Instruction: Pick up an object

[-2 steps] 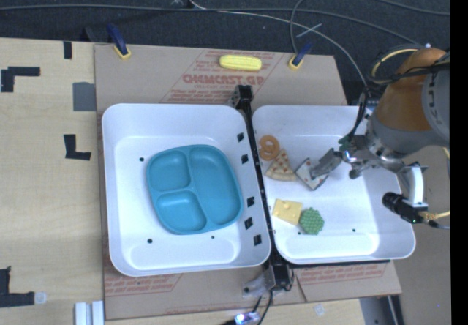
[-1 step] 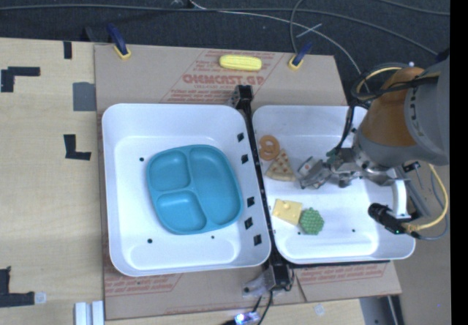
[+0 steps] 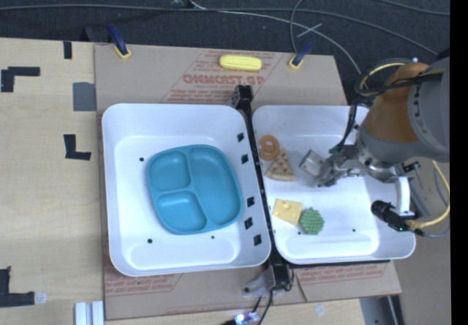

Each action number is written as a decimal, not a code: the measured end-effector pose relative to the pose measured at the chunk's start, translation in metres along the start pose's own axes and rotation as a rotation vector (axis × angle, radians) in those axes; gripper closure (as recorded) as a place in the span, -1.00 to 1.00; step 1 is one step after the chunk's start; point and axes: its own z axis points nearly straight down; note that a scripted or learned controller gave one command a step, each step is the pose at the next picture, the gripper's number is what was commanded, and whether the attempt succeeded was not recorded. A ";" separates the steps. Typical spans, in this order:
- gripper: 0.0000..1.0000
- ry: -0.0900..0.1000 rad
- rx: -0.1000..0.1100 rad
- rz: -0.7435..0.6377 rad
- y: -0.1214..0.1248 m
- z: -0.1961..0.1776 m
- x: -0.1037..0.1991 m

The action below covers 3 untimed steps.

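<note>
Around gripper [image 3: 316,170]: pizza slice [image 3: 280,167] just left, pretzel [image 3: 269,146] above it.
Count: four food pieces in the right bin [image 3: 365,247], adding cheese [image 3: 287,211] and broccoli [image 3: 311,221].
Left bin [image 3: 124,192]: one blue divided plate [image 3: 194,188].
Outside: yellow corn [image 3: 240,62] on cardboard.
Fingers: spread, pinching nothing.

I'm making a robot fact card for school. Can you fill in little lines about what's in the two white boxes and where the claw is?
left bin: holds a blue divided plate
right bin: holds toy food and the claw
claw: low in the right bin, to the right of the pizza slice, nothing seen between its fingers
pretzel: near the divider, just above the pizza slice
cheese: beside the broccoli
corn: outside the bins, on the cardboard
</note>
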 end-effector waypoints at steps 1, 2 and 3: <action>1.00 0.001 -0.003 0.000 -0.007 -0.052 0.007; 1.00 -0.001 -0.006 0.000 -0.001 -0.114 0.006; 1.00 0.001 -0.002 0.001 0.000 -0.128 0.006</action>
